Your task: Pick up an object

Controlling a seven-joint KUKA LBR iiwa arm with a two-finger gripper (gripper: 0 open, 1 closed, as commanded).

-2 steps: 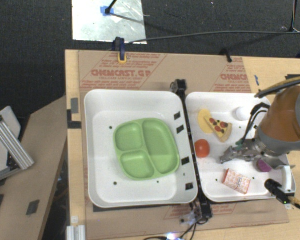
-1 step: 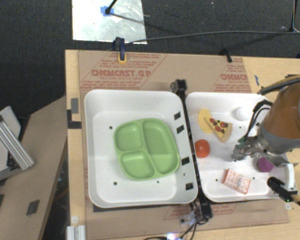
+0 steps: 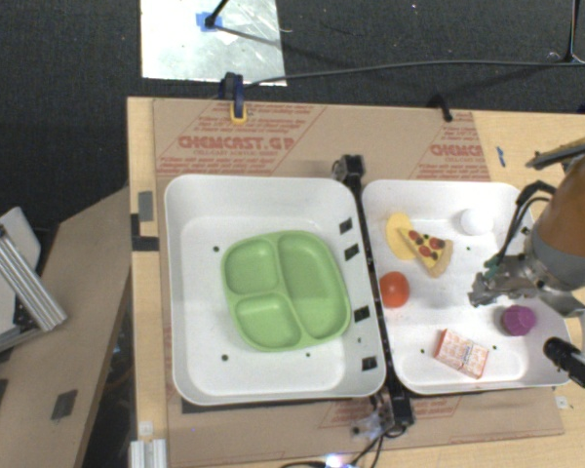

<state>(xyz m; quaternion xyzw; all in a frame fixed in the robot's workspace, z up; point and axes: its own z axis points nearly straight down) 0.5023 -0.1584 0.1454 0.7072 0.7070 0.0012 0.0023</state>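
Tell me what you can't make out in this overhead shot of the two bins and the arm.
1. Arm, camera view: cut off by the right edge beyond its wrist.
2. Pincer, camera view: dark and blurred, so whether it touches the purple object cannot be told.
3. Yellow piece: partly covered by the pizza slice, its full shape hidden.
4. Packet: print too small to read.

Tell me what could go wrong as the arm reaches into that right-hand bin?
The gripper sits beside the rounded purple toy, not over it, so it may push it away or come up with nothing. The toy pizza slice touches a yellow piece; grabbing one might drag both.
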